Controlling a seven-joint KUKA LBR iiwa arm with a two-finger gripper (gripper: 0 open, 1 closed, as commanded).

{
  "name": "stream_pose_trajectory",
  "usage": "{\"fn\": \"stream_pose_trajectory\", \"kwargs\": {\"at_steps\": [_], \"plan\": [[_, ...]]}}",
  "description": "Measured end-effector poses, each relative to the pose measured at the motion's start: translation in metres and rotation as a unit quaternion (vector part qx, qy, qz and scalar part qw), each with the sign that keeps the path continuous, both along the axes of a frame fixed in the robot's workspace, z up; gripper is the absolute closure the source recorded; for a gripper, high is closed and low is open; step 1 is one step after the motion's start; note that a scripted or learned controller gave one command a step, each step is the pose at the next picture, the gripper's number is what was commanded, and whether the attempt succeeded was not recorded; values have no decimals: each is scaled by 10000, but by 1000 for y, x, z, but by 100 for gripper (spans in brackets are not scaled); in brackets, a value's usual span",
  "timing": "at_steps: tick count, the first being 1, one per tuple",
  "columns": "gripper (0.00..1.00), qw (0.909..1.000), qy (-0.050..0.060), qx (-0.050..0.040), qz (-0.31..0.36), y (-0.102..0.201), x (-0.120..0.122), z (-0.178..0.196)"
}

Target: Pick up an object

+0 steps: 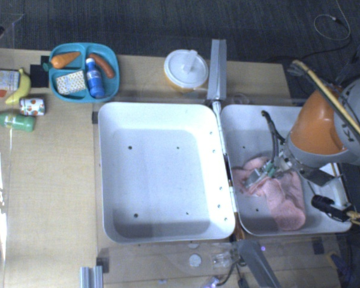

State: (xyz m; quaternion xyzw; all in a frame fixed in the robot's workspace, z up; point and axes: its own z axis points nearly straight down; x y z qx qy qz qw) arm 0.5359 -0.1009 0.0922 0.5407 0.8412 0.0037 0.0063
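A crumpled pink cloth (276,197) lies in the right bin (246,131), toward its front. My gripper (261,176) is low over the cloth's left part, reaching in from the right under the orange band (315,128). The fingertips sit at the cloth's upper left folds, touching or just above them. The wrist hides the cloth's right edge. Nothing can be seen lifted between the fingers.
The left bin (162,173) sits beside it, split off by a metal divider (222,155). Behind the bins stand a white lidded cup (186,69) and a blue tray of toy food (84,72). A toy banana, can and green bottle lie at far left.
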Motion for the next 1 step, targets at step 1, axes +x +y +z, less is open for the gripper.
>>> {"fn": "stream_pose_trajectory", "kwargs": {"at_steps": [1], "plan": [[0,9890,-9,15,-1478,-1,54,-1]]}}
